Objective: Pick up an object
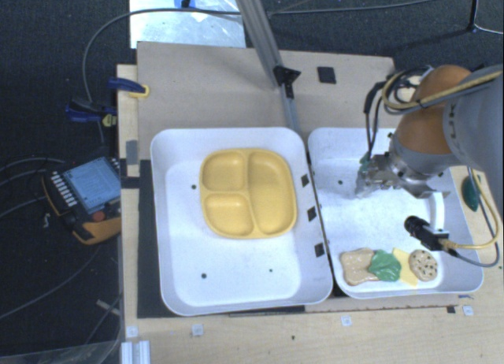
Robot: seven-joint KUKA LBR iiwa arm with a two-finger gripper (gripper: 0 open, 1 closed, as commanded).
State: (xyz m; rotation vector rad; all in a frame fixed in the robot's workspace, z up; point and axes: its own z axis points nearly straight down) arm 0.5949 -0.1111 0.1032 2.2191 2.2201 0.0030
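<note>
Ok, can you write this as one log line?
gripper: over right bin | food toys: bottom edge, apart from gripper | plate: left bin

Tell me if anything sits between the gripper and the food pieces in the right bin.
Nothing visible does. The gripper hangs over the far half of the right bin. The toast, green piece and cookie lie in a row along its near edge, with bare bin floor between.

Toast (pixel 357 267), a green piece (pixel 386 265) and a cookie (pixel 424 264) crowd the near edge of the right bin (pixel 370 224), whose middle lies open. A yellow plate (pixel 248 194) takes the centre of the left bin (pixel 236 268).
</note>
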